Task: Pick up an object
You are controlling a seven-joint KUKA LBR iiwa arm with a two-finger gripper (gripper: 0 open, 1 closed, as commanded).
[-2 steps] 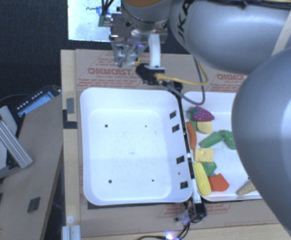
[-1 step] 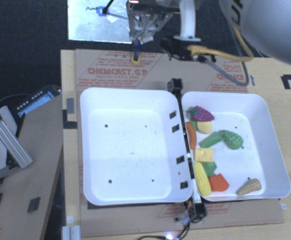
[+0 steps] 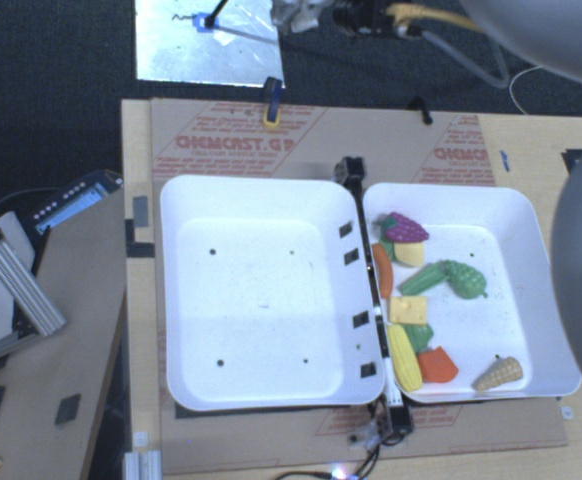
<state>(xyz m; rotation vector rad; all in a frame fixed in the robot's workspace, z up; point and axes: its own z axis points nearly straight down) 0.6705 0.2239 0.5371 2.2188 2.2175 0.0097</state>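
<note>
I see the gripper parked high above the bench; can't tell its state. Toy food crowds the right bin, so picks start there.

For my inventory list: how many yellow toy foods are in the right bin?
3, perhaps more hidden beneath: a corn cob by the divider at the front, a cheese-like square above it, and a small yellow piece under the purple grapes.

We are seeing two white bins, the right one holding purple grapes, an orange carrot, a green vegetable, a pale yellow block, yellow corn, an orange-red piece and a tan cone.
</note>
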